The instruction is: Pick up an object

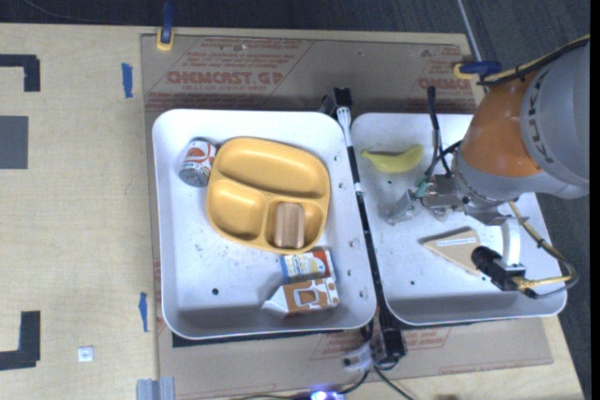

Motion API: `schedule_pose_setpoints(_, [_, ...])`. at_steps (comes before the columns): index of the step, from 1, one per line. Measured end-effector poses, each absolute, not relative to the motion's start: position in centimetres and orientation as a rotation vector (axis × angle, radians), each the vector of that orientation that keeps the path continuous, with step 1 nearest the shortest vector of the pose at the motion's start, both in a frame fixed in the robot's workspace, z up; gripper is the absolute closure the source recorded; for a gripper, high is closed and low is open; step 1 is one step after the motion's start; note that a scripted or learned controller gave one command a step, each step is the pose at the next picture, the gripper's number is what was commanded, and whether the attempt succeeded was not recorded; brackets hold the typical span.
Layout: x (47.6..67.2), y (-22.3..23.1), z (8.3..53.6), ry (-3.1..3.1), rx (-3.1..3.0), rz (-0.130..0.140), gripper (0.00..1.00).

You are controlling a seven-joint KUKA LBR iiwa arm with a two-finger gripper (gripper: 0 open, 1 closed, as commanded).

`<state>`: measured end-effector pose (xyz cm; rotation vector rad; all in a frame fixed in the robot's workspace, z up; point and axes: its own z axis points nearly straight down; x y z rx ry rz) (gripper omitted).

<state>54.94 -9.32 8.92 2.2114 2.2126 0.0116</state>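
Both bins are white, the left bin (169, 229) and the right bin (441, 300). A yellow divided tray (246, 178) carries a tan-brown block (288, 224). The can (196, 162) is red, white and silver. The carton (307, 282) is orange-brown, white and blue. The banana (394, 158) is yellow, the wedge (457, 246) pale cream. The arm (553, 126) is grey with an orange band (495, 138).
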Motion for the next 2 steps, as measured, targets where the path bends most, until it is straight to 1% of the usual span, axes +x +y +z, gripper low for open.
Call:
schedule_pose_setpoints(1, [55.1,-9.5,8.9,2.218,2.214,0.011,0.0])
schedule_pose_setpoints(2, [58.2,-10.1,8.9,2.216,2.215,0.006,0.0])
